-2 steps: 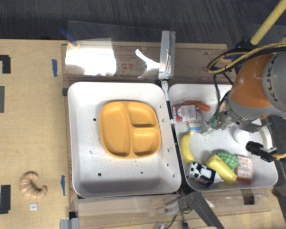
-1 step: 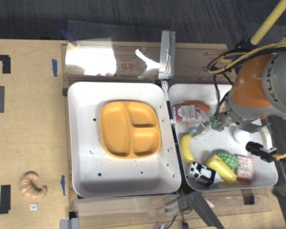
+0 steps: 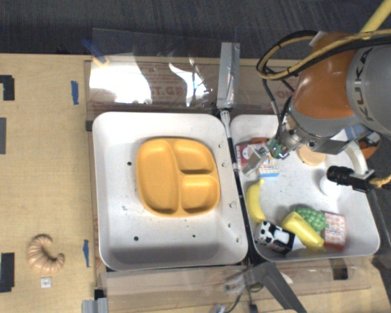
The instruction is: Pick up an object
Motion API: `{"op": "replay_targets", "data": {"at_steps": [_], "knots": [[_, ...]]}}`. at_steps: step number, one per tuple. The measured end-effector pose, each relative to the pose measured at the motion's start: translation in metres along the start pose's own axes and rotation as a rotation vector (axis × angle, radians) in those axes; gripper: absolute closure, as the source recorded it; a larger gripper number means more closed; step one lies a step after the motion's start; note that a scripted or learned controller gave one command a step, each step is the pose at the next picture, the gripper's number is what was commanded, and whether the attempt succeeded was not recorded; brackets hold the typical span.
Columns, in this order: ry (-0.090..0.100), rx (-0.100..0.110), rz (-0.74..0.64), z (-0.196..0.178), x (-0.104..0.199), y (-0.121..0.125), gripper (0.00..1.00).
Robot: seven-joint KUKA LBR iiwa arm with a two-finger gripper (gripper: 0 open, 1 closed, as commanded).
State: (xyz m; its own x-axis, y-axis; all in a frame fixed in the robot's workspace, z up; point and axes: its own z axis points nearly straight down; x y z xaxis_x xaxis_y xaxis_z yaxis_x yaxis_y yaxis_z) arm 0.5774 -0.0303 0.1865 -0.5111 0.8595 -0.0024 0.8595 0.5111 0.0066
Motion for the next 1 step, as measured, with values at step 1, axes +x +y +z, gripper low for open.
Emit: {"op": "replay_targets", "data": {"at_steps": [1], "knots": [[0.000, 0.007, 0.263, 0.0666, -0.0880, -0.0250, 0.00]]}}
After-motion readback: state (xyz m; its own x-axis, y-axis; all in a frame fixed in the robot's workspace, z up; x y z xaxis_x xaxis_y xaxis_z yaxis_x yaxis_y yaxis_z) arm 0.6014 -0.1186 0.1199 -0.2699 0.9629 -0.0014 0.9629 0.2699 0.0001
